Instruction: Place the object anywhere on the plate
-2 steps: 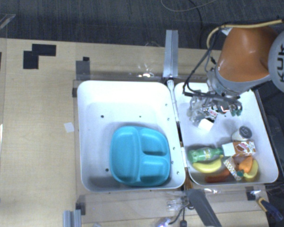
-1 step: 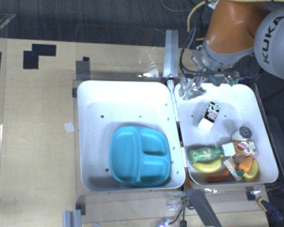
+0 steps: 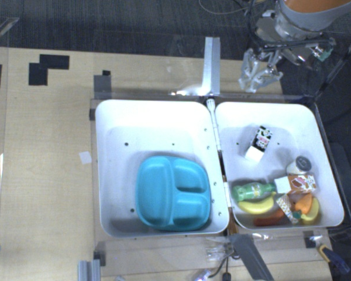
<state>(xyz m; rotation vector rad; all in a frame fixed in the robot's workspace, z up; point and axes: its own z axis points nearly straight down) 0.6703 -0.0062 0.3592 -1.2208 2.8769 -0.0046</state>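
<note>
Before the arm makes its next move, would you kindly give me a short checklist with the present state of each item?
1. Blue sectioned plastic plate lies flat in the left white bin: ok.
2. Plate compartments free to receive an object: ok.
3. Objects available in the right white bin, including the small black-and-white carton, the green bottle and the yellow banana: ok.
4. Carton lies apart from the pile, easy to reach: ok.
5. Two-finger gripper carrying an object: not ok, nothing between its fingers.
6. Gripper over a bin: not ok, it hovers beyond the right bin's far rim.
</note>
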